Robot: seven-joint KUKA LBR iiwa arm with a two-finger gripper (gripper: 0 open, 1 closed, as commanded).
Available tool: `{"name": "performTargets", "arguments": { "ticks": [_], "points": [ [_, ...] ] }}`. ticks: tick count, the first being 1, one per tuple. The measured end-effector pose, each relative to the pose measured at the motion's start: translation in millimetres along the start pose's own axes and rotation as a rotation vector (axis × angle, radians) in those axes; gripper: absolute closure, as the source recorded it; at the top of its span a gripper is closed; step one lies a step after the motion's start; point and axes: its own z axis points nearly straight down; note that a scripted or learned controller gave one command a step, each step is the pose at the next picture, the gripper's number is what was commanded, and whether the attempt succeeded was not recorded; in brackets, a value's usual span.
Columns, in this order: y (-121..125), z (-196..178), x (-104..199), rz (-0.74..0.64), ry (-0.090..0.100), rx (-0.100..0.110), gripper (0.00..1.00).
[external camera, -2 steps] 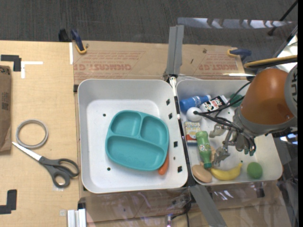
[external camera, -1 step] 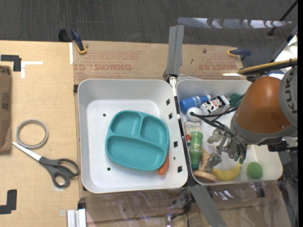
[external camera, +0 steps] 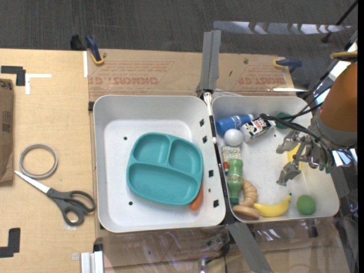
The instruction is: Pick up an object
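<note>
My gripper (external camera: 281,165) hangs over the right part of the right bin (external camera: 267,102), its two fingers spread open with bare bin floor between the tips. A small yellow object (external camera: 293,154) shows just behind the fingers, partly hidden by them. A banana (external camera: 272,208) lies below the gripper near the bin's front wall, with a green ball (external camera: 306,204) to its right. Along the bin's left side lie a blue bottle (external camera: 232,123), a white ball (external camera: 232,136), a green-and-white bottle (external camera: 232,172) and a tan wooden piece (external camera: 248,195). A black-and-white toy (external camera: 257,127) lies at the back.
The left bin (external camera: 108,152) holds a teal divided plate (external camera: 165,168) with an orange piece (external camera: 197,199) at its lower right edge. On the bench to the left lie scissors (external camera: 60,199) and a tape roll (external camera: 38,160). Cables (external camera: 296,118) run from the arm over the right bin's back corner.
</note>
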Motion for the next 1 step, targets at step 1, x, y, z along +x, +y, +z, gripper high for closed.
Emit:
{"name": "performTargets", "arguments": {
  "ticks": [1],
  "points": [
    [9.9,42.8,-109.9,-0.08,0.0,0.006,0.0]
  ]
}}
